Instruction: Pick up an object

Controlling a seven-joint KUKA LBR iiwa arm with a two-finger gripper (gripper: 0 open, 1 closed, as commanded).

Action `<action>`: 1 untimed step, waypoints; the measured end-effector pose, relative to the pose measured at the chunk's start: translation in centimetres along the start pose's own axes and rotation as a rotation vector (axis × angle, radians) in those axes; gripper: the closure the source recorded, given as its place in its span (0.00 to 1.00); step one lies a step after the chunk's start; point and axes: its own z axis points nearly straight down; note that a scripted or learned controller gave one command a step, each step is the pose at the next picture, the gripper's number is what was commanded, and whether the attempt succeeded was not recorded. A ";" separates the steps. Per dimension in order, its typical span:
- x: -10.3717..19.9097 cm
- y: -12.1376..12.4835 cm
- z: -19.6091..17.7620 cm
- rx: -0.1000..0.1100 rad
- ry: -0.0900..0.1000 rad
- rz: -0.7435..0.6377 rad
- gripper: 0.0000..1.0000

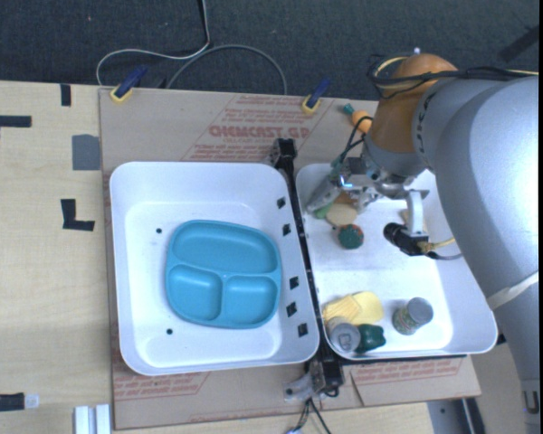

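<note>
Right white bin (452, 328), hand (346, 204) low over tan object (341, 215), grip state indiscernible.

Setting: a robotics lab or test cell — not a home or shop. Evidence: a pale wood bench (36, 269) marked with black tape pieces (72, 215); a brown cardboard sheet (244, 129) printed in red, held at its far edge by two clamps (127, 87); two shallow white bins (131, 197) fixed side by side on it; loose cable (199, 25) trailing over dark carpet (72, 16) behind. A grey industrial arm (489, 170) with an orange band (398, 107) reaches in from the right — a rig, not furniture.
</note>
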 end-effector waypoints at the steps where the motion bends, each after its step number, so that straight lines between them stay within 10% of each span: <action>1: 0.0 0.4 -1.8 -0.018 -0.003 -0.001 1.00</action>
